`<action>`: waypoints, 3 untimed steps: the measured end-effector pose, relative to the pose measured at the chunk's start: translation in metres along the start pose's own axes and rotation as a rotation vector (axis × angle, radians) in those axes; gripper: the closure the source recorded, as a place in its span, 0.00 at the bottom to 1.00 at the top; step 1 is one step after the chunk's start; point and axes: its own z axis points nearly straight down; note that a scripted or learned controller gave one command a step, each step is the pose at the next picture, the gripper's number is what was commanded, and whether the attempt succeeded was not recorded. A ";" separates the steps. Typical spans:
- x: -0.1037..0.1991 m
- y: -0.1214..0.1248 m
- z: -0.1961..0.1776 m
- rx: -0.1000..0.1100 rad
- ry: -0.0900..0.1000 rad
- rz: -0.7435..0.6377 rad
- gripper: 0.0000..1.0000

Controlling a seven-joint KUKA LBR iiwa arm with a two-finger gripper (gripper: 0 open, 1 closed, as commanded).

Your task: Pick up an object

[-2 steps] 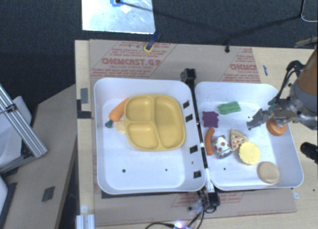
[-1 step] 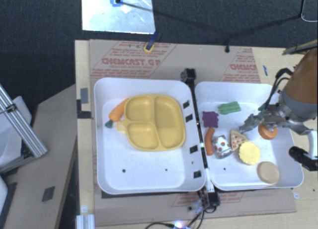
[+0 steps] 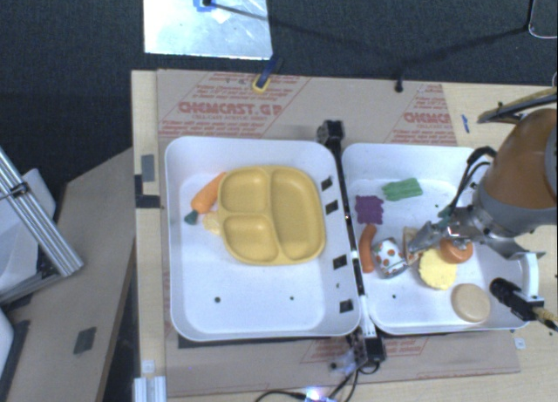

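My gripper (image 3: pixel 425 239) reaches low into the right bin (image 3: pixel 410 158), near its middle. Just under and right of it lie an orange round piece (image 3: pixel 457 250) and a yellow lumpy piece (image 3: pixel 437 271). A white ball with red spots (image 3: pixel 390 256) sits just left of the gripper, beside a red-orange sausage shape (image 3: pixel 367 246). A purple piece (image 3: pixel 370 209) and a green piece (image 3: pixel 402 188) lie further back. A tan disc (image 3: pixel 471 303) rests at the bin's front right. I see nothing clearly held.
The left bin (image 3: pixel 261 313) holds a yellow divided plate (image 3: pixel 266 214) with a carrot (image 3: pixel 207 193) against its left edge. A black hinged divider (image 3: pixel 344 226) runs between the bins. The arm's grey and orange wrist (image 3: pixel 523 182) hangs over the right bin's right side.
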 end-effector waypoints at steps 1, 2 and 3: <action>-0.001 0.002 0.024 -0.009 -0.003 0.000 0.00; -0.001 0.003 0.014 -0.011 -0.004 0.000 1.00; -0.011 0.008 -0.044 -0.011 -0.004 -0.002 1.00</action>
